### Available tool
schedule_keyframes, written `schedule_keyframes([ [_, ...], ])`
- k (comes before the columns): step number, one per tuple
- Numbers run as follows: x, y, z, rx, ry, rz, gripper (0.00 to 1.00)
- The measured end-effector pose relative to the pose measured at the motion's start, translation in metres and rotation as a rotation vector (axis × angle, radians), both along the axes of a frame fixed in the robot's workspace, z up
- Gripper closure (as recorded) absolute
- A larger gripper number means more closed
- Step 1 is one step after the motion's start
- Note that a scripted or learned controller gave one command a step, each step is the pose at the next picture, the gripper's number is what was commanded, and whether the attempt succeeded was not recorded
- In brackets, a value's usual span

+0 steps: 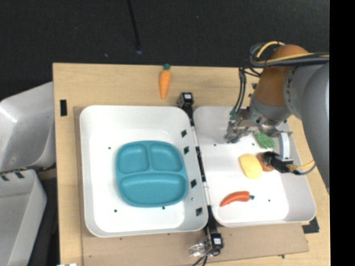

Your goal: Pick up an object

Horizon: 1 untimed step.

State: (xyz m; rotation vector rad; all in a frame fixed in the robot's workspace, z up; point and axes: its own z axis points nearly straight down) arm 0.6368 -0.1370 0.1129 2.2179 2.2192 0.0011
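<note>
Hovering low over the far part of the right bin [294, 204], the gripper [239, 131] gave no way to tell its state, and it needed to come straight down on the nearby yellow object [250, 166].

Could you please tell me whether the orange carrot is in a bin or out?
Out: the orange toy carrot lies on the bare wooden bench, behind the left white bin.

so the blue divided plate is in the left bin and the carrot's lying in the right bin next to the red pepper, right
Not quite. The camera view shows the carrot lying on the wooden bench above the left bin, outside both bins. The blue divided plate is in the left bin, and the red pepper is in the right bin.
</note>
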Motion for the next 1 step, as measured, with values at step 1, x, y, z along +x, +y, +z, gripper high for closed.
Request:
schedule_keyframes([
  [1, -0.0048, -0.0038, 0.0629, 0.001, -0.003, -0.003, 1.0],
])
